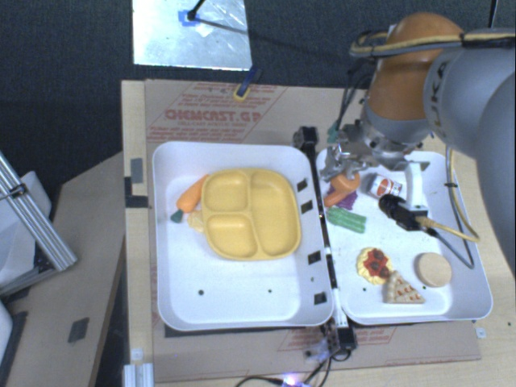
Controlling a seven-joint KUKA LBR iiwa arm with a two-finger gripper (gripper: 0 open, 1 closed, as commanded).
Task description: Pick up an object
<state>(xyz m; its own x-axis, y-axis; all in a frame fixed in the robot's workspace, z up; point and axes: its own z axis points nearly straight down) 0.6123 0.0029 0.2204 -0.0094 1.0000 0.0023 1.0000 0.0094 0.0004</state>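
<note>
We see the gripper (pixel 345 166) low over the orange toy (pixel 345 185) in the right bin (pixel 476 297); we cannot tell its finger state. Crowded by the purple piece (pixel 339 200) and green piece (pixel 347 219), it may slip.

We see the gripper (pixel 348 170) low in the right bin (pixel 461 297) over an orange toy (pixel 345 185), beside a green piece (pixel 347 219), pizza slice (pixel 375 264) and cookie (pixel 434 269), while the left bin (pixel 173 297) holds a yellow tray (pixel 246 214) and carrot (pixel 192 193)
</note>
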